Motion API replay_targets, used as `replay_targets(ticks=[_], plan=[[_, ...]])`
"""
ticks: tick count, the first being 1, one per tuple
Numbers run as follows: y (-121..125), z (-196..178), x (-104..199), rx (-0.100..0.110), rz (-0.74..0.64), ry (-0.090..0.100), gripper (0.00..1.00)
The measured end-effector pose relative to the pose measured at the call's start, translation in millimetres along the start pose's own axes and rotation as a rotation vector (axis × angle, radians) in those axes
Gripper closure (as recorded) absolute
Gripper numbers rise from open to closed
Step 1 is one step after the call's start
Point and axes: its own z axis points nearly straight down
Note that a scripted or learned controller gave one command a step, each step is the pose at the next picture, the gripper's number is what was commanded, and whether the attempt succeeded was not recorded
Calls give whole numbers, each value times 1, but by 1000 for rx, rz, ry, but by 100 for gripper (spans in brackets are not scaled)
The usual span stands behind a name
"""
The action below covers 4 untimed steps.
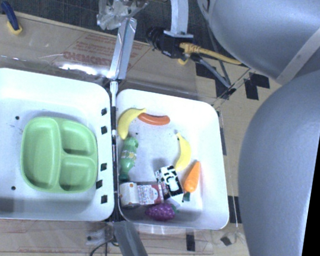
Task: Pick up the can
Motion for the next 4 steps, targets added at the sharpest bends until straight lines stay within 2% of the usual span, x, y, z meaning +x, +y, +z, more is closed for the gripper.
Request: replay_targets(ticks=[1,2,3,4], plan=[[-35,27,49,4,46,-1,100],[3,20,22,-2,-308,-2,100],[5,167,41,3,-546,-2,100],[-25,356,31,-8,-333,-1,100]])
